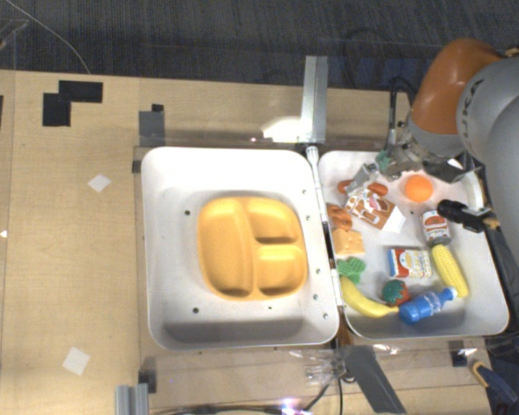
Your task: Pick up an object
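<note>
Two bins share the counter; the pincer [389,158] hovers at the right bin's [493,318] far edge, grip state unclear, approaching. Next: descend onto the nearby orange ball [418,188].

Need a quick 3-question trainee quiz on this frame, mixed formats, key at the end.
1. True or false: the yellow divided tray lies in the right bin.
2. Which lies nearest the right bin's front edge? A. orange ball B. blue bottle C. small carton
3. Fill in: the banana lies along the bin's ____ wall, beside the divider.

Key:
1. False; it lies in the left bin.
2. B
3. left
</note>
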Motion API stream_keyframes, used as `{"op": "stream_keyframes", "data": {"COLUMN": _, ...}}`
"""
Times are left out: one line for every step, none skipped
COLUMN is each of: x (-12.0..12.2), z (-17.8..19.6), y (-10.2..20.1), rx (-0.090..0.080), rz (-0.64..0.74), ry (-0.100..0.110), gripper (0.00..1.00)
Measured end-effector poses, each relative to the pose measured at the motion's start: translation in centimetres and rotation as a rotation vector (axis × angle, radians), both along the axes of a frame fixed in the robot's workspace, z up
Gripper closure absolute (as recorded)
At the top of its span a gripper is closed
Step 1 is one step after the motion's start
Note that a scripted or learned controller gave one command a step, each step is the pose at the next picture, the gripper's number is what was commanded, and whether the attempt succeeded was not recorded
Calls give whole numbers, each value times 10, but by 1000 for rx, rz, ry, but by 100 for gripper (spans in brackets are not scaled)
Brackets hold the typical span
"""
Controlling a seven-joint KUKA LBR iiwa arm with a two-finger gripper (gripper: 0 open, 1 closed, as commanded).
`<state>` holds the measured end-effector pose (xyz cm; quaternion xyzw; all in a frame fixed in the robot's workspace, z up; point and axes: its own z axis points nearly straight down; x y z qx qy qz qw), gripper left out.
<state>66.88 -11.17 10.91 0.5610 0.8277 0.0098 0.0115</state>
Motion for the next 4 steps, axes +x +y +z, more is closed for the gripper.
{"op": "stream_keyframes", "data": {"x": -17, "z": -19, "y": 16, "rx": 1, "rz": -235, "ry": 18, "gripper": 0}}
{"op": "stream_keyframes", "data": {"x": -17, "z": -20, "y": 15, "rx": 0, "rz": -235, "ry": 20, "gripper": 0}}
{"op": "stream_keyframes", "data": {"x": -18, "z": -21, "y": 15, "rx": 0, "rz": -235, "ry": 21, "gripper": 0}}
{"op": "stream_keyframes", "data": {"x": -18, "z": -21, "y": 15, "rx": 0, "rz": -235, "ry": 21, "gripper": 0}}
